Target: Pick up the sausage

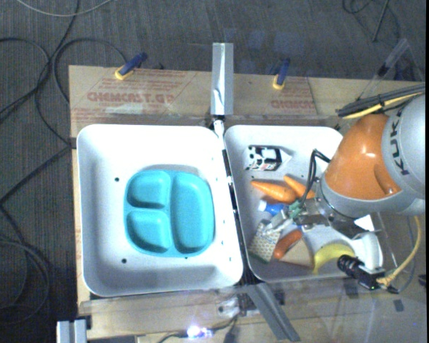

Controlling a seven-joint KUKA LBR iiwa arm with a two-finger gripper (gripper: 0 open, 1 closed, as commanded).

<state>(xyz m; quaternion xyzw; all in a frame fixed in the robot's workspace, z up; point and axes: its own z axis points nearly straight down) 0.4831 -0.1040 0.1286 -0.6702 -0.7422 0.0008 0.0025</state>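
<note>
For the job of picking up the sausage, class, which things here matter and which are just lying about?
Job:
sausage
pincer
right bin

Lying about:
carrots
banana
blue tray
left bin

Dark carpet floor [200, 13] with loose cables [28, 56].

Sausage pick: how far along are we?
Done: the arm has reached over the right bin, with the gripper low among the items. In hand: nothing visibly gripped; the sausage lies in the bin just below the gripper, beside the banana. Left: close on it and lift it clear.
</note>
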